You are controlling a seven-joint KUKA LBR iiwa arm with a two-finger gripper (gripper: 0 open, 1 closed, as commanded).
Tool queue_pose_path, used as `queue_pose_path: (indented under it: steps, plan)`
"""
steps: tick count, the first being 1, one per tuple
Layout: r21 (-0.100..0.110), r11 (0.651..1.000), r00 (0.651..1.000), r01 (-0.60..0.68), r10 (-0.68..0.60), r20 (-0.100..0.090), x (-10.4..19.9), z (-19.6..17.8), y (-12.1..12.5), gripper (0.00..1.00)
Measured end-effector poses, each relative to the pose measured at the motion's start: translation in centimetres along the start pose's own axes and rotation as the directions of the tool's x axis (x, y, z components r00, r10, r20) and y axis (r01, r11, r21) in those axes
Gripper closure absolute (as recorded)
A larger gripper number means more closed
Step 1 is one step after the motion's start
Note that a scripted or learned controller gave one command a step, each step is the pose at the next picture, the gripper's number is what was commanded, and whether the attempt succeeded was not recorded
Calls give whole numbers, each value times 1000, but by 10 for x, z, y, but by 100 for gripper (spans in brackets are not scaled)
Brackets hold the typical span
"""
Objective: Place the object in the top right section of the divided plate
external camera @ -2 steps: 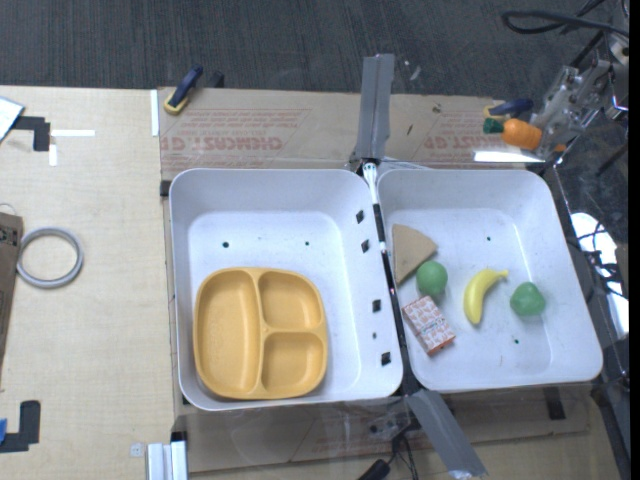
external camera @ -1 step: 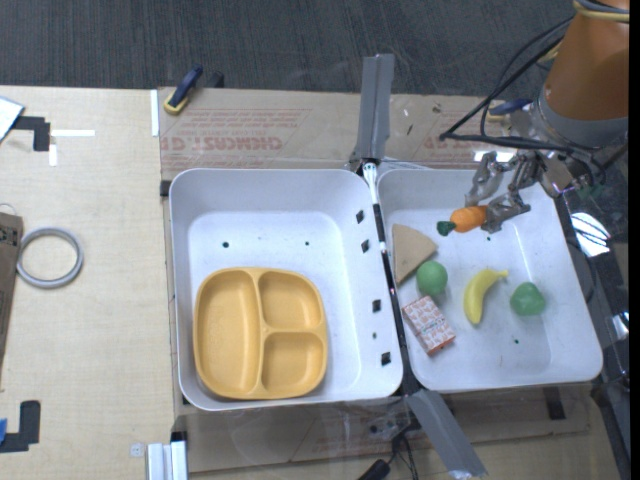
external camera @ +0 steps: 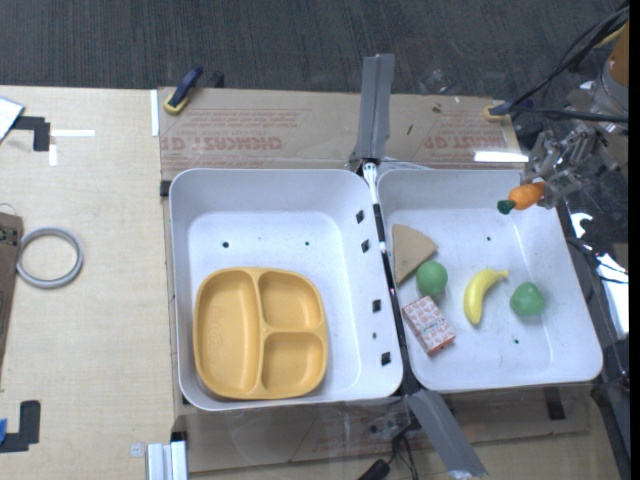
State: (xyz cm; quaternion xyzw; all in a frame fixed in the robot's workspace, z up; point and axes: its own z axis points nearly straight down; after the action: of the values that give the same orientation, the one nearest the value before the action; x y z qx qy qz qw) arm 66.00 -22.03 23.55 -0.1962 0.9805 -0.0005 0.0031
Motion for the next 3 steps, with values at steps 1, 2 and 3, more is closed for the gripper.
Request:
queue_pose_path:
  steps: [1,2,3]
  plan:
    - [-3,949,949,315,-315,-1,15,78,5,100]
    - [0,950,950,311,-311,6,13,67,5,100]
    - [4,952,952,306,-306,13,11,56,5,100]
